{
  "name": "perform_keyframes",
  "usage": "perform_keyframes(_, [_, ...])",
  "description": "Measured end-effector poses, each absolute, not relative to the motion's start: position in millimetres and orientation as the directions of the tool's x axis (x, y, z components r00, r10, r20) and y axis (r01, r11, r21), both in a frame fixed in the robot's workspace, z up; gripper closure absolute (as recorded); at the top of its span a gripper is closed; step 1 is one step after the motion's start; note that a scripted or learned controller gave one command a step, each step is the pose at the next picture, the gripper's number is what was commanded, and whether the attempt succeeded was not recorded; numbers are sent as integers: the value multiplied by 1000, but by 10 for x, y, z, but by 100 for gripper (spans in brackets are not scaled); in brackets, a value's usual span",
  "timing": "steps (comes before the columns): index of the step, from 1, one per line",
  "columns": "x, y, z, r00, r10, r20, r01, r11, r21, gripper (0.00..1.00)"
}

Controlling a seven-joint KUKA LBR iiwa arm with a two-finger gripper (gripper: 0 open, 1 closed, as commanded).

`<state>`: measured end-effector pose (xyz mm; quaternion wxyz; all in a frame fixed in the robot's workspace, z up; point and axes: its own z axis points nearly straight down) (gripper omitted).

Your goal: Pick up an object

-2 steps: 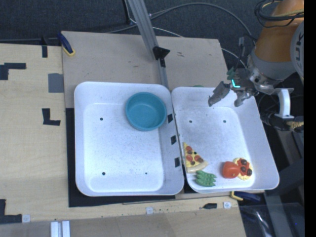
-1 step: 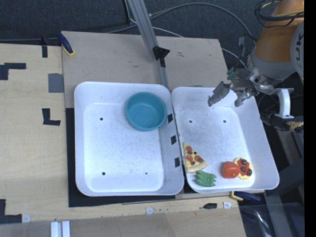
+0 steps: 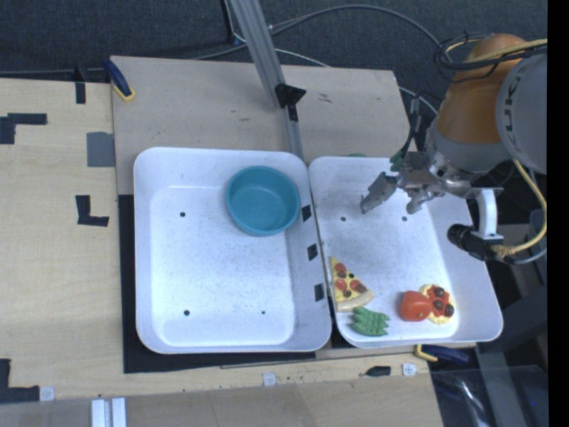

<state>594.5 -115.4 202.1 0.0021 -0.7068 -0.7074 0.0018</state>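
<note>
My gripper hangs over the upper part of the right bin, fingers spread open with nothing between them. Well below it, along the bin's near side, lie a pizza slice toy, a green leafy piece, a red tomato-like piece and a yellow piece with dark spots. A blue bowl sits in the upper right of the left bin, across the divider from the gripper.
A grey metal pole slants down from the top to the seam between the bins. Cables loop behind the arm at upper right. The bench's tan surface stretches left of the bins.
</note>
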Motion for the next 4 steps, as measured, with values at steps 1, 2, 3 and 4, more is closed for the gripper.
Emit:
perform_keyframes(1, [5925,-1097,1580,-1,1000,1,1000,1,-4,0])
perform_keyframes(2, [5890,-1046,1140,-1,1000,1,1000,1,-4,0])
perform_keyframes(3, [5900,-1047,1262,-1,1000,0,1000,1,-1,100])
perform_keyframes(4, [5890,-1117,1709,0,1000,-1,1000,0,3,100])
